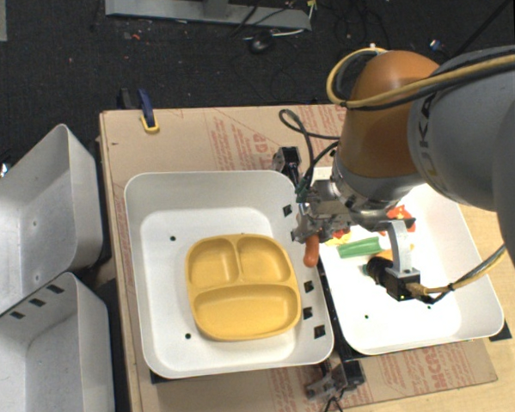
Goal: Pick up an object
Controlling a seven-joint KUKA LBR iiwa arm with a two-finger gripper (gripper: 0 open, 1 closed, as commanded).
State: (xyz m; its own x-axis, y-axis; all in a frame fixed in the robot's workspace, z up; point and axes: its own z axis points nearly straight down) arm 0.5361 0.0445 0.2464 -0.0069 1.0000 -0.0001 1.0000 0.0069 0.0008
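Observation:
My gripper (pixel 311 239) hangs over the strip where the two white bins meet, at the left edge of the right bin (pixel 470 319). A small orange-brown elongated piece (pixel 311 257) sticks out from between its fingers, and they are shut on it. A green flat piece (pixel 359 248) lies in the right bin just right of the gripper. A small red-orange item (pixel 402 212) peeks out beside the wrist, partly hidden by the arm. The arm covers the upper part of the right bin.
A yellow divided plate (pixel 243 286) lies in the middle of the left bin (pixel 156 249). Two tilted white tubs (pixel 34 212) stand off the bench to the left. Cables run behind the bins near the gripper.

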